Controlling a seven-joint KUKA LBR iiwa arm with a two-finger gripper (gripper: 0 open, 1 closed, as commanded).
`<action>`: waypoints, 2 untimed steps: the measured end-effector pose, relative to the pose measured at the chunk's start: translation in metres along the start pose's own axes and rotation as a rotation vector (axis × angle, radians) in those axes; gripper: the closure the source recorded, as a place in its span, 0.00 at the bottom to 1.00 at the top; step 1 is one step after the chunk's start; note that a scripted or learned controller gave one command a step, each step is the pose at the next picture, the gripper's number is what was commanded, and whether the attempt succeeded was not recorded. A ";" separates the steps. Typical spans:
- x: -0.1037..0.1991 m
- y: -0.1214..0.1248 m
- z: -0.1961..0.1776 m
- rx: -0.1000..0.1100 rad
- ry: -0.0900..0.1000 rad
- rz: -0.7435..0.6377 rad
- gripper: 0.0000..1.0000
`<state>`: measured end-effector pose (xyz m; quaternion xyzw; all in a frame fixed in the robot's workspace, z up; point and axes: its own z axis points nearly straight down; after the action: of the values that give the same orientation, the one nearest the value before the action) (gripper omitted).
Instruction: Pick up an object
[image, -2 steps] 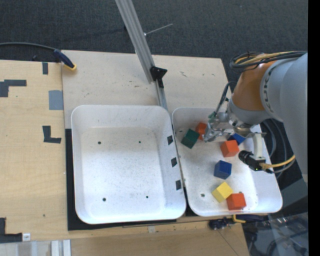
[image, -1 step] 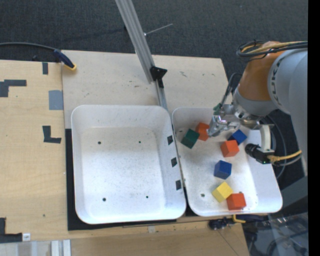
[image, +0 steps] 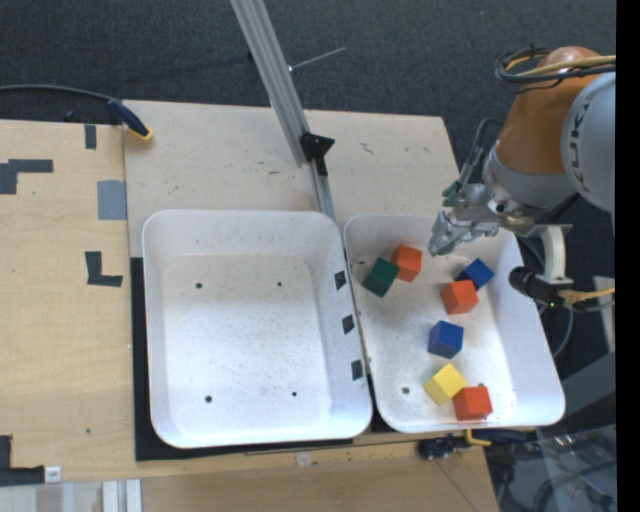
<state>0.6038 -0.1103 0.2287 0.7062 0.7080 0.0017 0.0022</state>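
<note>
The gripper (image: 446, 238), grasp state indiscernible, hung just right of the orange cube (image: 408, 262), with nothing visibly between them.

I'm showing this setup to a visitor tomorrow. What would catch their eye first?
Probably the bright blocks scattered in the right bin: a green block touching an orange one near the top, and a yellow block beside a red one at the bottom. Next, the grey-and-orange arm, its gripper above that bin's upper part.
</note>
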 end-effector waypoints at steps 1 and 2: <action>0.000 0.002 -0.053 0.000 0.000 0.001 1.00; 0.050 0.009 -0.035 0.008 0.001 -0.003 1.00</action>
<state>0.6126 -0.0601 0.2633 0.7052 0.7090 -0.0007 -0.0010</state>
